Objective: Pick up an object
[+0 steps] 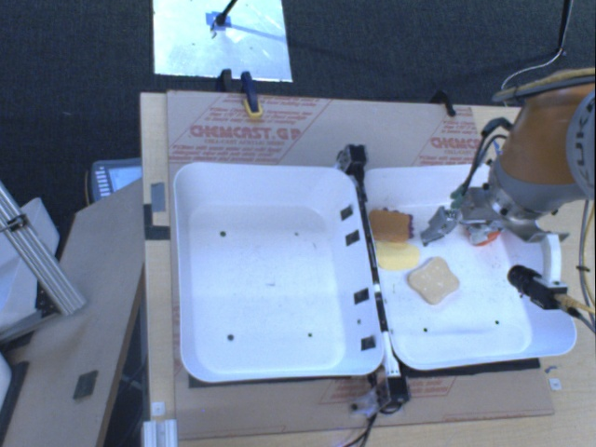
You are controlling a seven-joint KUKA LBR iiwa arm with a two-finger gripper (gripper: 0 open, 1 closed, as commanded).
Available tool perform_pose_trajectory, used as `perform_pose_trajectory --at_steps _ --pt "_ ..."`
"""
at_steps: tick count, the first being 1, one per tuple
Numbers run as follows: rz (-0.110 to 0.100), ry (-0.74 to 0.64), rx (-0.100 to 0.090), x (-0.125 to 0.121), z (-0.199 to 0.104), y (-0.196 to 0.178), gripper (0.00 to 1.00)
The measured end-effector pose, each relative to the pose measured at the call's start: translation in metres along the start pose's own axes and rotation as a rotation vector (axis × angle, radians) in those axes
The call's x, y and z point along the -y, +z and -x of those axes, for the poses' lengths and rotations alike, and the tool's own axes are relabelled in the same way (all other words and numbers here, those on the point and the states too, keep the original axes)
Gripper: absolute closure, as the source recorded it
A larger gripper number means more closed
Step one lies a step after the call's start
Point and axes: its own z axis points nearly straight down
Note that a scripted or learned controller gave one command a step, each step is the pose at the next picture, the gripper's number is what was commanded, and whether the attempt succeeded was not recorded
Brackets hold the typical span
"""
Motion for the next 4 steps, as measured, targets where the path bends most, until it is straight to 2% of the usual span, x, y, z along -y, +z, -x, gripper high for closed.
perform_pose_trajectory --at_steps 1,2,3,4 --pt "0.006 -0.007 0.0 -0.065 -0.056 -0.001 0.0" --pt "0.001 0.003 0.0 -0.002 -0.056 -0.034 0.0" --pt "0.0 -0.006 -0.001 -0.03 -0.105 -0.007 0.0" --pt "0.002 -0.003 0.0 -0.03 -0.102 -0.019 1.0"
